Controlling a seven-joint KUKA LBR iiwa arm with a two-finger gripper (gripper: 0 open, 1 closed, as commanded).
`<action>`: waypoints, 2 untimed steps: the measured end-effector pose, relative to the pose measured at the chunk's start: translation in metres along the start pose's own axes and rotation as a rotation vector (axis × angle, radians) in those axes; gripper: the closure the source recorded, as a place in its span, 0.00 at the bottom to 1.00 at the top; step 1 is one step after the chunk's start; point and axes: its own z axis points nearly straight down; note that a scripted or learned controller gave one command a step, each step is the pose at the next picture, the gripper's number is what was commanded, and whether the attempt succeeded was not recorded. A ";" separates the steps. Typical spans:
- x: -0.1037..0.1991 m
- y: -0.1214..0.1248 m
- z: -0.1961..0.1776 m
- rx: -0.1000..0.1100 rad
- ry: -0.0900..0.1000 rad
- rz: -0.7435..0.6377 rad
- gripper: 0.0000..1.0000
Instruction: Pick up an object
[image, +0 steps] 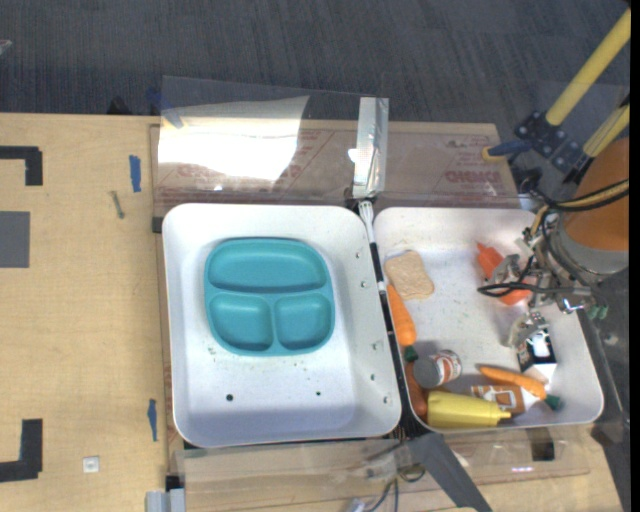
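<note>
- I am looking down at a tan worktop (80, 300) standing on dark grey floor, with two shallow white bins side by side and a clear panel leaning behind them.
- The left bin (190, 400) is carrying a teal divided plate (268, 295) and nothing else I can make out.
- The right bin (450, 235) is holding the candidates: a slice of bread (410, 274) near the divider, a carrot (402, 316) just below it, a small grey-capped jar (434, 368), a yellow banana-like piece (468, 410) along the near wall, a second carrot (515, 381) beside it, and small orange pieces (490, 262) toward the far right.
- The arm is reaching in from the right, its orange band (605, 200) sitting over the bin's right edge and the wrist pointing down.
- The gripper (530, 300) is hanging low over the right part of that bin, close to the orange pieces; cables and fittings are cluttering it, so I cannot tell how wide it is standing or whether it is gripping anything.
- I am judging this as the approach or grasp stage, with no object visibly lifted.
- The next move is calling for a clean descent onto one item, well clear of the bin wall, then a straight lift.
</note>
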 end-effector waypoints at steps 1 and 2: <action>-0.024 0.045 0.000 -0.001 -0.004 0.076 0.00; 0.044 -0.005 -0.041 -0.001 0.000 0.039 0.00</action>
